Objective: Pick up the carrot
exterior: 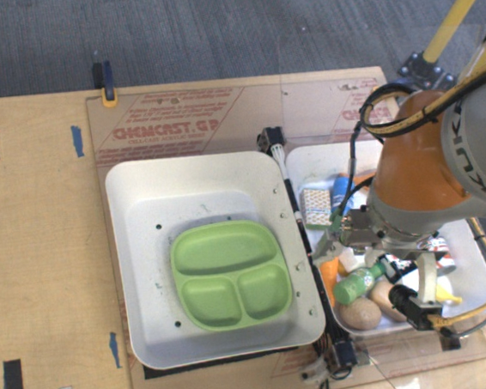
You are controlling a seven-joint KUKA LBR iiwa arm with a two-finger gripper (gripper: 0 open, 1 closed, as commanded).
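The carrot (328, 269) shows as a small orange piece at the left side of the right bin (485, 280), close to the bin's left wall and partly covered by other items. My gripper (391, 258) hangs below the orange wrist band, over the middle of the right bin, just right of the carrot. The arm's bulk hides much of it from above. Nothing can be seen held in it.
The left bin (136, 244) holds a green divided plate (230, 273). The right bin is crowded: a green cylinder (354, 287), two tan rounded items (360, 314), a blue-and-white packet (317, 203), and a yellow-and-white item (443, 291). Cables loop around the arm.
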